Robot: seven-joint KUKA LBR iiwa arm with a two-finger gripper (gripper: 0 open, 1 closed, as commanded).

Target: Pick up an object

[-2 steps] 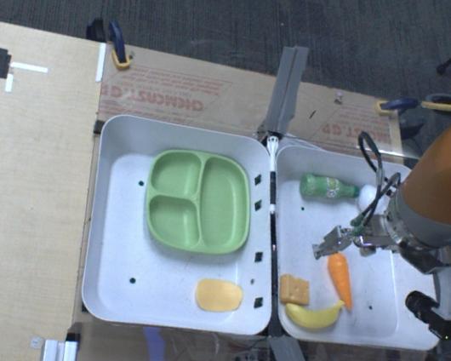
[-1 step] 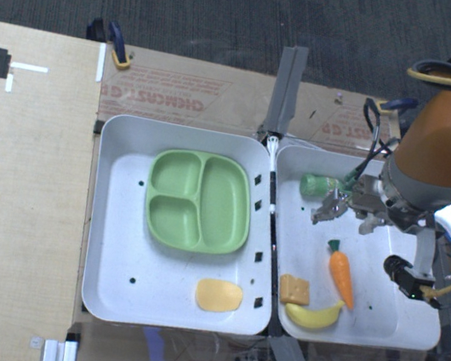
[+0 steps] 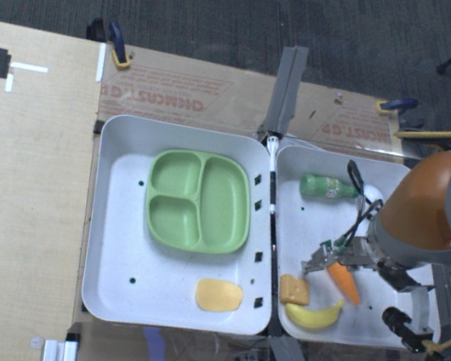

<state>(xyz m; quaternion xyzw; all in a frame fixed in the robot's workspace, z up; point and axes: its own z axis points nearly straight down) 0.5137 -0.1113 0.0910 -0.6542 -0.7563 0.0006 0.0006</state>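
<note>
My gripper (image 3: pixel 324 258) is low inside the right bin (image 3: pixel 371 332), toward its middle. An orange carrot (image 3: pixel 345 282) lies slanted just to the right of the gripper tip, touching or nearly touching it. A yellow banana (image 3: pixel 313 315) rests near the bin's front wall, and a tan bread-like piece (image 3: pixel 294 290) sits beside it on the left. At the back of this bin a green bottle (image 3: pixel 328 187) lies on its side. The arm's orange band (image 3: pixel 422 201) covers the bin's right part.
The left bin (image 3: pixel 110 224) holds a green divided plate (image 3: pixel 199 202) and a flat yellow piece (image 3: pixel 218 296) near its front. A grey divider post (image 3: pixel 285 91) stands behind the two bins. A black cable (image 3: pixel 356 183) hangs by the bottle.
</note>
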